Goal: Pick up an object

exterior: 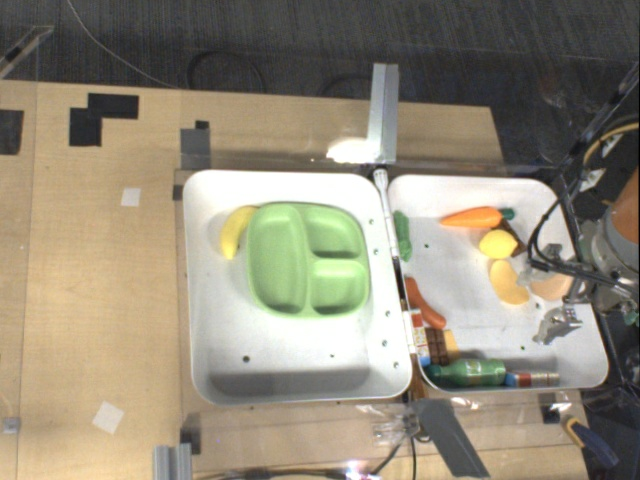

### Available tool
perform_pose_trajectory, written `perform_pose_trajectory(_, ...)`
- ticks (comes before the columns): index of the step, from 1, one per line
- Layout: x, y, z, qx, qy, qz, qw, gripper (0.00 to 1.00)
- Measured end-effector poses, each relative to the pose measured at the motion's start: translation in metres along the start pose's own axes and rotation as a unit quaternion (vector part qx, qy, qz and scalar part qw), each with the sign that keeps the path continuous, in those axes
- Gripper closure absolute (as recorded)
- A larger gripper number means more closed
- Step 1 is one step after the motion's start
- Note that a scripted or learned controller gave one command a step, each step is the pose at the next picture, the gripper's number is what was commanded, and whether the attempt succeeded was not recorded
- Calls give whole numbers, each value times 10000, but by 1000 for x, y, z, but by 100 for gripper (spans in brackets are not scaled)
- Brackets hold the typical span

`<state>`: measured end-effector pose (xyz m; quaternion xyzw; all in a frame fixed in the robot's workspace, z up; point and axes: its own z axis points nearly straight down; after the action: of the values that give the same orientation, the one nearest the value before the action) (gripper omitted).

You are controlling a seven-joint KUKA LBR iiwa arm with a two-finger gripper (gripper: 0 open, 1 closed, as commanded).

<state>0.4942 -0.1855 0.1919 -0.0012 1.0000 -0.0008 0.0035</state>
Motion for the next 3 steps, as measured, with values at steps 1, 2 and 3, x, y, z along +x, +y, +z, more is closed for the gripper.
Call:
perform_pose_trajectory(1,-12,-21,102,22,-50,-959,9954,0)
perform_pose_trajectory(2,-120,23,104,-11,-36,148,9999,0)
perform_pose_trajectory(3,-67,26,102,3,-35,137,9999,0)
